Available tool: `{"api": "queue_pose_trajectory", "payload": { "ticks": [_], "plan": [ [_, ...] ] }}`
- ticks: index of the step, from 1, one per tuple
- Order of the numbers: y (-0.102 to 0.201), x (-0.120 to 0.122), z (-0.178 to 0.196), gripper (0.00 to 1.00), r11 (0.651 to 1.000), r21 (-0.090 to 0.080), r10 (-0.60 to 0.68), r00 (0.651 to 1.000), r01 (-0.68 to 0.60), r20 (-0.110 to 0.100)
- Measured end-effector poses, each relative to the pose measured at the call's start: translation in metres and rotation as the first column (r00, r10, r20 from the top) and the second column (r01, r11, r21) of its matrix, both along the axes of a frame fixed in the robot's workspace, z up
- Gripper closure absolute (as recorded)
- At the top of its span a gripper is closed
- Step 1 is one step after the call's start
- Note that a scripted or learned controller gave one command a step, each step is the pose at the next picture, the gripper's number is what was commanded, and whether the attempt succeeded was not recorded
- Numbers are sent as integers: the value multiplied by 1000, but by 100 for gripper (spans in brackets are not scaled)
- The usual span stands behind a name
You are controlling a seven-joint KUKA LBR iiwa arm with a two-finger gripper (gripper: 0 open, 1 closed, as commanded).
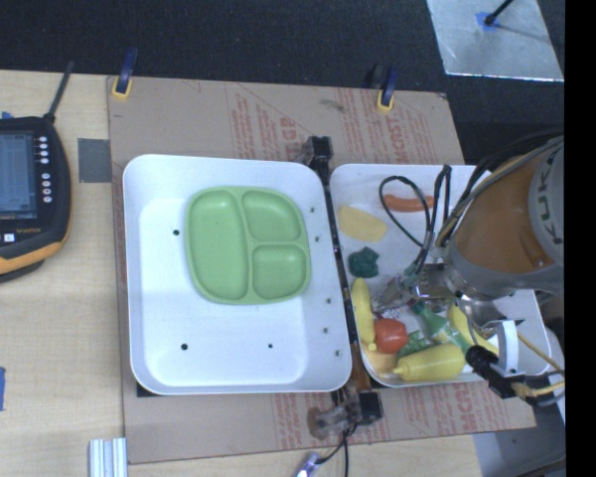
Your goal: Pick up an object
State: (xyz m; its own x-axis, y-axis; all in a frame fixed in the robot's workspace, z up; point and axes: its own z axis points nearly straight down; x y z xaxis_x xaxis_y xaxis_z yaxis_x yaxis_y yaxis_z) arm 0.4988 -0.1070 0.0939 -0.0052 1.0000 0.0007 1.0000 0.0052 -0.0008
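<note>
The right bin (350, 182) holds several small toy foods. A pale yellow piece (363, 224) and an orange carrot-like piece (407, 203) lie near its far side. A dark green piece (364, 261) sits in the middle left. A red tomato (390, 335), a yellow corn-like piece (429, 363) and a yellow banana-like piece (361, 304) lie at the near side. My gripper (402, 293) reaches down into this bin from the right, just above the tomato and beside green bits (432, 321). Nothing is plainly seen between its tips.
The left bin (159, 346) bears a green divided plate (246, 243). A teach pendant (18, 192) rests on the bench at far left. Black cables (417, 217) loop over the right bin. Clamps (382, 85) hold the cardboard at the back.
</note>
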Motion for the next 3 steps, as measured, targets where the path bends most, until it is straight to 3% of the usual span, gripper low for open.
{"api": "queue_pose_trajectory", "payload": {
  "ticks": [1, 2, 3],
  "plan": [
    [0, 1, 11, 100, 1000, 0, 6, 1000, -6, 2],
    [-32, 29, 129, 100, 1000, -2, -2, 1000, 2, 1],
    [14, 72, 125, 100, 1000, 0, 0, 1000, 0, -2]
  ]
}}
